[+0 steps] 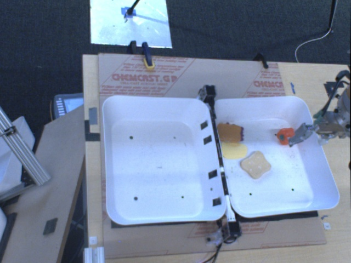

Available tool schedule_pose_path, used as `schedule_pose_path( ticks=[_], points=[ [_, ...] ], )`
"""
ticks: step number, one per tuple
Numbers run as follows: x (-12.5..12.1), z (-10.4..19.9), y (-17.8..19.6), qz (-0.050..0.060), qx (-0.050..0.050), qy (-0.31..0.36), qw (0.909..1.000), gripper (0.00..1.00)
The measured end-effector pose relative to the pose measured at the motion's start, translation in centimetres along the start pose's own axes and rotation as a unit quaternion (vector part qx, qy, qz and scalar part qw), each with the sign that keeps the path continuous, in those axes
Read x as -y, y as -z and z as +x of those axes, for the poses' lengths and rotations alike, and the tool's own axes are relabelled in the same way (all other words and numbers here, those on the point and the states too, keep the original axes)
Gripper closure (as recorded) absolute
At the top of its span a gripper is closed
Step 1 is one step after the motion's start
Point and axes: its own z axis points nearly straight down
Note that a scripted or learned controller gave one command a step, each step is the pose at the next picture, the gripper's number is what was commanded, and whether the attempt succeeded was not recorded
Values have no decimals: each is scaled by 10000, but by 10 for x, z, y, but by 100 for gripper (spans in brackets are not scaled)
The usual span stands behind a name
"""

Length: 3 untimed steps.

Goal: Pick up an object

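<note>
Right bin [323, 174] with three or four small items. The gripper [300, 134] entered from the right edge, its tip just beside a small orange object [284, 136], which lay immediately to its left near the bin's far right part. Whether the claw was open or closed could not be told. The orange piece looked compact, with no clear long axis. A tan slice [255, 165] lay nearer the middle.

The pincer [300, 134] reaches in low from the right edge, pointing left.
</note>
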Motion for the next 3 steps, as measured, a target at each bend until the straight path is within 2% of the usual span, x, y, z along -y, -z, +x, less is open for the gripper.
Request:
schedule_pose_path(
  ticks=[1,2,3],
  points=[
    [-26,-9,219,-101,40,15,9999,0],
    [-25,-8,221,-35,21,37,10000,100],
    [-52,84,166,11,-14,49,10000,100]
  ],
)
